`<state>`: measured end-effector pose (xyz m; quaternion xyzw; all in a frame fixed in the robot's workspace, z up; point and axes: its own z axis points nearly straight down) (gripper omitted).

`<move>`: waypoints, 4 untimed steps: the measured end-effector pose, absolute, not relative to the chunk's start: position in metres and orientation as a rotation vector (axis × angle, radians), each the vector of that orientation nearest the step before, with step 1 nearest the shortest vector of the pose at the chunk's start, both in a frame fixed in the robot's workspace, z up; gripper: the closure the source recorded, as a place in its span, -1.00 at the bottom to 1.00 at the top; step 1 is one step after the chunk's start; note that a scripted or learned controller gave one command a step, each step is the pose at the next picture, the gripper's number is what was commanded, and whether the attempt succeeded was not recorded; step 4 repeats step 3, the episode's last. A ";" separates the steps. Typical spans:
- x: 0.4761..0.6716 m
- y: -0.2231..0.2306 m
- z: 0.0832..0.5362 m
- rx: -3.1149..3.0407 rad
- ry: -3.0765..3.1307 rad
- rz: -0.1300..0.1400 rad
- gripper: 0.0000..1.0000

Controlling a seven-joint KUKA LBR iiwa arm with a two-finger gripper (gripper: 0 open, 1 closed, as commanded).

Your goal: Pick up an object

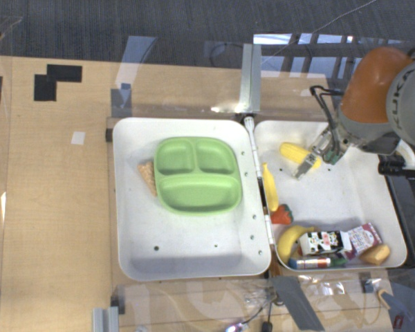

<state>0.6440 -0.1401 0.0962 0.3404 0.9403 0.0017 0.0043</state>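
My gripper (pixel 311 159) hangs low over the far left part of the right bin (pixel 360 192). It sits at the right end of a yellow corn-like object (pixel 292 151) that lies on the bin floor. The gripper overlaps that end of the object, and the view does not make clear whether it has hold of it. The arm's orange band (pixel 373 81) shows above the wrist at the right.
Along the right bin's near wall lie a banana (pixel 290 238), two small cartons (pixel 325 241) (pixel 364 237), a marker (pixel 310 262) and a tan lump (pixel 377 254). A yellow piece (pixel 269 187) and a red item (pixel 282 215) lie by the divider. The left bin (pixel 194 254) holds a green divided plate (pixel 197 175) and a cracker (pixel 146 177).
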 end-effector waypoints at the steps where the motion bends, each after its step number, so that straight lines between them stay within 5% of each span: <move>1: 0.647 -0.139 0.108 1.061 2.940 0.010 1.00; 2: 0.665 -0.065 0.187 1.278 2.861 0.007 1.00; 3: 0.659 0.005 0.205 1.213 2.892 0.006 1.00; 4: 0.659 0.005 0.205 1.213 2.892 0.006 1.00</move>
